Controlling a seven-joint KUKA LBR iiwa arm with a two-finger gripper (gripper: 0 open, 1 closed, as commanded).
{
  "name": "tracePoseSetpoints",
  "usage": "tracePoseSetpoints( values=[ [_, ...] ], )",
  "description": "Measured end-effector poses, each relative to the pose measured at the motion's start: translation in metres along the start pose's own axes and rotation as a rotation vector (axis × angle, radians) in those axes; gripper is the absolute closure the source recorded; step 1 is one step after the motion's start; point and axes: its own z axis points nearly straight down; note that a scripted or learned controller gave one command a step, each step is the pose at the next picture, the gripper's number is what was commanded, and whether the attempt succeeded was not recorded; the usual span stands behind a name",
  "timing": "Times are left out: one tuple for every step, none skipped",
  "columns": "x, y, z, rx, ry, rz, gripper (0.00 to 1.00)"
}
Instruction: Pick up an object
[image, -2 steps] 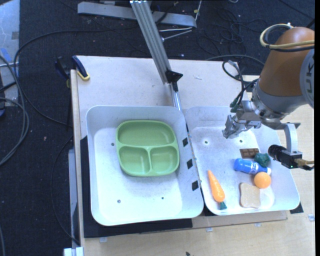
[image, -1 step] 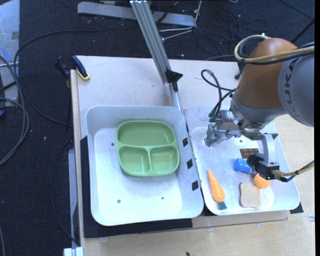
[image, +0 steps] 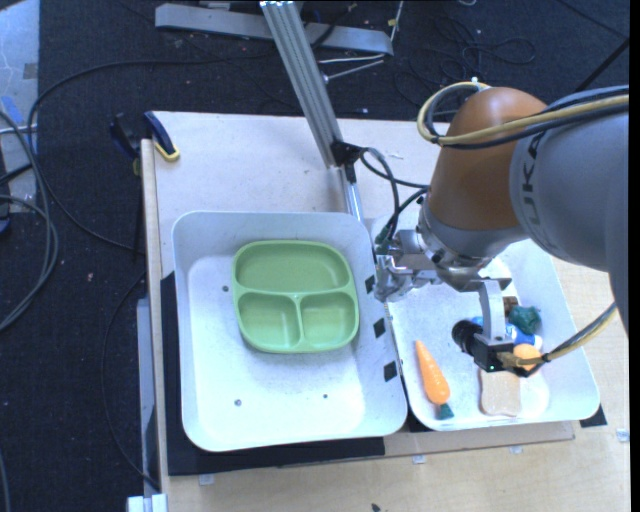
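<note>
An orange toy carrot (image: 432, 372) with a teal stub lies in the right bin (image: 570, 400), near its front left. A pale slice of toy bread (image: 500, 396) rests to the carrot's right. Behind the bread sit a teal toy (image: 525, 320) and a small orange and yellow toy (image: 524, 352). My gripper (image: 390, 276) hangs low over the right bin's left edge, behind the carrot and apart from it. I see nothing held in it. The arm's wrist hides the back of the right bin.
A green divided plate (image: 297, 297) lies in the left bin (image: 200, 400). A slanted metal pole (image: 310, 85) rises behind the bins. Cables run across the dark floor around the bench.
</note>
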Motion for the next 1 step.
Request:
tracePoseSetpoints(
  values=[
    [0.0495, -0.0095, 0.0103, 0.001, 0.0, 0.0, 1.0]
  ],
)
